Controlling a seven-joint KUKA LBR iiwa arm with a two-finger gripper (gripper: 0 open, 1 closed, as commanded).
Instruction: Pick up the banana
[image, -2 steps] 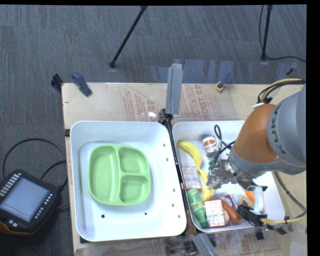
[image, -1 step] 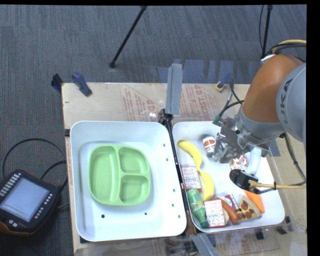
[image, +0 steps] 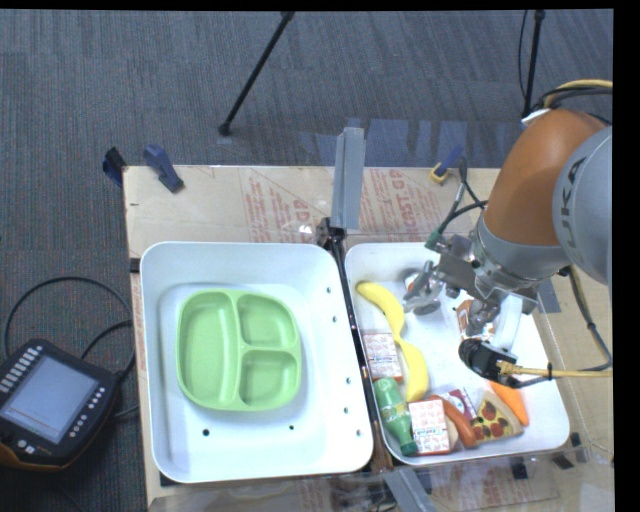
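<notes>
**Crowded bin, slippery fruit**

Over the right bin (image: 552, 400) hangs the tool (image: 432, 290), above the bin's upper middle and just right of the banana's top end. It has hold of nothing that can be seen, and how far apart it stands I cannot tell from this slanted look.

The banana (image: 397, 335) lies along the left side of the right bin, a long yellow curve running from near the top wall down to the packed lower corner.

Risks, as I judge them: the banana is smooth, rounded and tapered, so a pinch near its thin tip may slide off. Its lower end touches a small red-and-white packet (image: 382, 354) and sits just above a green bottle (image: 394, 412), so a grasp there could catch a neighbour or push the pile. The bin's white wall is close on the left, leaving little room on that side.

Further right lie a carton (image: 429, 424), a carrot (image: 512, 400) and a pizza slice (image: 492, 418), all hard, glossy toy-like plastic. The left bin (image: 160, 290) carries a matte green divided plate (image: 240, 350).
</notes>
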